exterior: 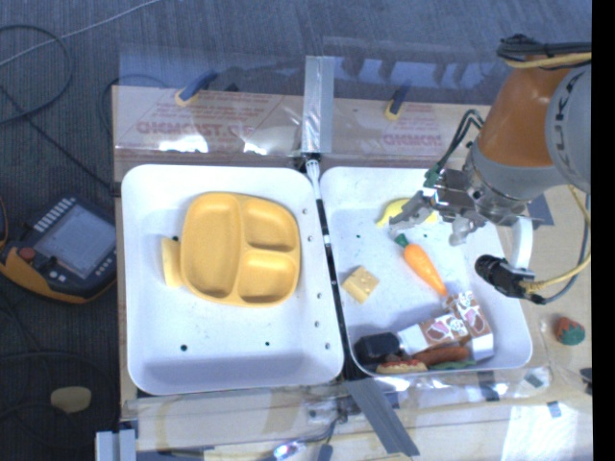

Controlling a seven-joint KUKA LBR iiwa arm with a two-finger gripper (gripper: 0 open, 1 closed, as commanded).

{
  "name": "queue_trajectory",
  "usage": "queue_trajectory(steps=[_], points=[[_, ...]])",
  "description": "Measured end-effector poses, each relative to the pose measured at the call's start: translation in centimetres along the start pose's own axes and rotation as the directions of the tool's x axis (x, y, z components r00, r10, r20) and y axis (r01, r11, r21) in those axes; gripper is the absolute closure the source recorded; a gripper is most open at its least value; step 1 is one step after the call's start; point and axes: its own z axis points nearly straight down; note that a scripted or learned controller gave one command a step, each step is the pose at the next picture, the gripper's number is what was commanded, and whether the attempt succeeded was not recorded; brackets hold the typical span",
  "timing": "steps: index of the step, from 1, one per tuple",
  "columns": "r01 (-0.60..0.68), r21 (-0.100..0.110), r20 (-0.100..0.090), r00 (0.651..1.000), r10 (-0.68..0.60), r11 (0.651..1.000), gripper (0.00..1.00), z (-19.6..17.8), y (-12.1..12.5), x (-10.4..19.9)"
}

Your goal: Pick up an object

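The hand (pixel 440 216) hangs over the upper part of the right bin (pixel 369 192), fingers spread apart and grasping nothing. A toy carrot (pixel 422 265) lies just below the hand on the bin floor. A yellow piece (pixel 393 208) sits beside the left finger. A cheese wedge (pixel 360 283) lies left of the carrot. The left bin (pixel 144 353) holds a yellow divided plate (pixel 239 248).

Two bins (pixel 139 257), one tray (pixel 240 248), one carrot (pixel 424 266).
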Motion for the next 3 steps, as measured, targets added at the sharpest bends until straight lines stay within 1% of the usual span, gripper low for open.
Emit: queue_trajectory(steps=[1, 2, 3], points=[[0.063, -0.002, 0.002, 0.998, -0.063, 0.998, 0.0, 11.8, 1.4, -1.3], [0.065, 0.002, 0.0, 0.998, -0.065, 0.998, 1.0, 11.1, 1.4, -1.2], [0.046, -0.002, 0.005, 0.999, -0.046, 0.999, 1.0, -5.0, 3.1, 4.0]])
